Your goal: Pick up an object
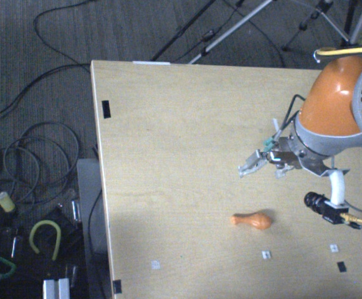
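Observation:
An orange, gourd-shaped object (253, 220) lies on the pale wooden benchtop (168, 154), towards the front right. My gripper (263, 167) hangs above the bench, a little behind and to the right of the orange object and apart from it. It is open, with nothing between its fingers (249, 165). The grey arm with its orange band (336, 101) comes in from the right.
Small white and black markers (266, 254) dot the bench's front right. A black tag (106, 109) sits near the left edge. Beyond that edge the floor holds cables (31, 161) and tools. Tripod legs (249, 14) stand behind the bench.

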{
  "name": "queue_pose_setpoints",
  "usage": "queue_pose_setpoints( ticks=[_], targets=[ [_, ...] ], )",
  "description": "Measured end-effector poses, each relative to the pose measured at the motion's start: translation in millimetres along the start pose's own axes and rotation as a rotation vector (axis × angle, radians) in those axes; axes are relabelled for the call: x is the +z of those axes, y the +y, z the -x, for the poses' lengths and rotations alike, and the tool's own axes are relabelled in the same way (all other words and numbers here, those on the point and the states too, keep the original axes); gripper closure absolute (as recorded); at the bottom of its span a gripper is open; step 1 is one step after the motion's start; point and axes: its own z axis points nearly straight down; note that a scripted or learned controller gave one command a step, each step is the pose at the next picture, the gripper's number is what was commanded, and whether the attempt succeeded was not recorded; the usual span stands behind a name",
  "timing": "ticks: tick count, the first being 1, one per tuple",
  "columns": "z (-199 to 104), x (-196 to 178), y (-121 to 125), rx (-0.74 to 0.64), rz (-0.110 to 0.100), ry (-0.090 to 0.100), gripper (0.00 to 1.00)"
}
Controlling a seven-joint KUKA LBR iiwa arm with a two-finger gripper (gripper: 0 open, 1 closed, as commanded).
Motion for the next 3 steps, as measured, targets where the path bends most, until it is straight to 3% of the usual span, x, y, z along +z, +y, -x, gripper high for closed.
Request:
queue_pose_setpoints(
  ticks=[1, 2, 3],
  targets=[
    [64.1, 50.9, 55.2, 0.012, 0.001, -0.001, 0.0],
    [102.8, 93.9, 94.4, -0.014, 0.001, -0.003, 0.0],
    [107.6, 140.4, 133.3, -0.074, 0.002, -0.004, 0.0]
  ],
)
